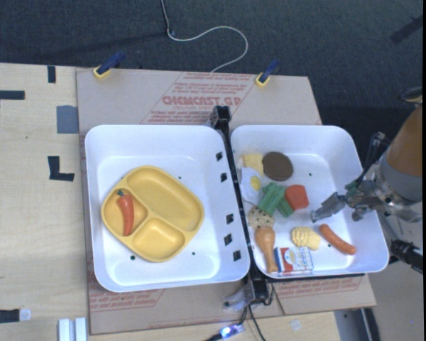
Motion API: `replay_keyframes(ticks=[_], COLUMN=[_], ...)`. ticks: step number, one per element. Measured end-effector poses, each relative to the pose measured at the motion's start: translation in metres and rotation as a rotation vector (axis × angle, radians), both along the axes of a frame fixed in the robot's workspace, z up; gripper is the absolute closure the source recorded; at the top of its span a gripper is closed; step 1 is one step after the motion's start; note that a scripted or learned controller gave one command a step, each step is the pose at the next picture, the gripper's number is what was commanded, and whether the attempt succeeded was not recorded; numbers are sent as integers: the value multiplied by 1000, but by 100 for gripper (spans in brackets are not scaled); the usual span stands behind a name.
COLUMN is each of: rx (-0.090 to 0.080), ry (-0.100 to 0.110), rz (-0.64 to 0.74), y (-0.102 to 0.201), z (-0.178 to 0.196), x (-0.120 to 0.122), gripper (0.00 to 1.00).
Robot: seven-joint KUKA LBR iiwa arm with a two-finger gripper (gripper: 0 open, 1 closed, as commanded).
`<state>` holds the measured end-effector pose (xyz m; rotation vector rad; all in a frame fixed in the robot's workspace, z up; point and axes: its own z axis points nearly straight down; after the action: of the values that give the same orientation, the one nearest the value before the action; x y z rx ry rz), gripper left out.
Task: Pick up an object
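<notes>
On the left, the yellow tray [153, 212] in the left bin [99, 148] holds a red pepper [126, 212]; leave it. In the right bin [341, 139], the gripper [326, 209] hangs at centre right, holding nothing, and you cannot tell how wide it stands. Drop onto the sausage [337, 239] just below-right, clear of the corn [306, 238] and red block [297, 197].
</notes>
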<state>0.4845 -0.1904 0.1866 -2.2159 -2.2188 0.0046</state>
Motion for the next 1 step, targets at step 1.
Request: replay_keyframes(ticks=[1], rx=[0], ry=[0], rz=[-1], y=[-4], z=[-46], x=[2], gripper=[0])
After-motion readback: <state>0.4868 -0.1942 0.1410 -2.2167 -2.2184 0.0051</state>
